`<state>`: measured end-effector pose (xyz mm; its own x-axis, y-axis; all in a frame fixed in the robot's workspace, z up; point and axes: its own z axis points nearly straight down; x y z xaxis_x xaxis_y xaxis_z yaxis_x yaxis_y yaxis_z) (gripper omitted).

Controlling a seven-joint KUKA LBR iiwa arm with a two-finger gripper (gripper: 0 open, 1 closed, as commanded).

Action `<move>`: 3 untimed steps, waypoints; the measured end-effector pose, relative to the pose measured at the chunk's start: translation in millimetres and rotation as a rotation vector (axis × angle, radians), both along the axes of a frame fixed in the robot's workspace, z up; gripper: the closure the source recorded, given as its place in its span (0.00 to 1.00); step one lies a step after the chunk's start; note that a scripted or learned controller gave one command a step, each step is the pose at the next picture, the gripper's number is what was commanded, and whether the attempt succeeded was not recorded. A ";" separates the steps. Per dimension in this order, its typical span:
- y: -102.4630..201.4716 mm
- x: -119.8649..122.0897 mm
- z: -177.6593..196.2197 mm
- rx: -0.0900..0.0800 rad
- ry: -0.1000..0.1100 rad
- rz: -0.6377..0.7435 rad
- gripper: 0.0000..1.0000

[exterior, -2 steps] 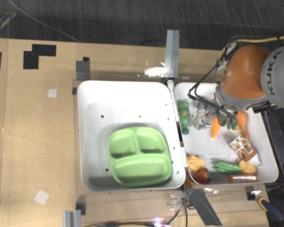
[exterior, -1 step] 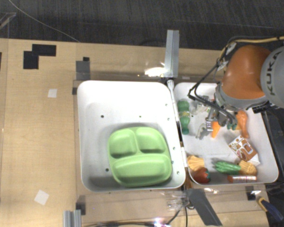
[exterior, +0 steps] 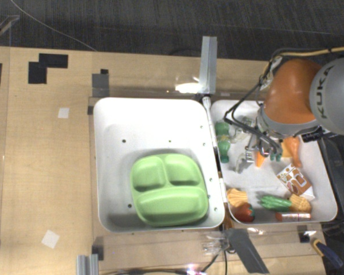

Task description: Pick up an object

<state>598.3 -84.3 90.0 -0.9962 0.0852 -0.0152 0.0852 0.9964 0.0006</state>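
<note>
Gripper (exterior: 251, 158) low over right bin (exterior: 327, 202), fingers spread, grasping nothing; pick not yet made; toy food (exterior: 275, 202) lying along bin's near side; grasp and lift left.

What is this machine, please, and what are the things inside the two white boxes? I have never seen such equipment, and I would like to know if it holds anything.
You see one photo, taken by a fixed camera above a wooden bench, looking down at a slant. The grey machine with the orange band is a robot arm reaching in from the right. Its gripper hangs low over the right bin. I cannot tell whether it holds anything. That bin contains small toy foods: a green vegetable, a corn cob, a red piece and a printed packet. The left bin holds a green divided tray.
</note>
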 end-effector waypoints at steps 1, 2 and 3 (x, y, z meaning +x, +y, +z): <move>0.9 5.1 15.3 -0.001 -0.019 0.004 1.00; 1.1 4.7 14.8 -0.001 -0.017 0.005 0.00; -5.0 -16.0 0.3 0.002 -0.002 -0.093 0.00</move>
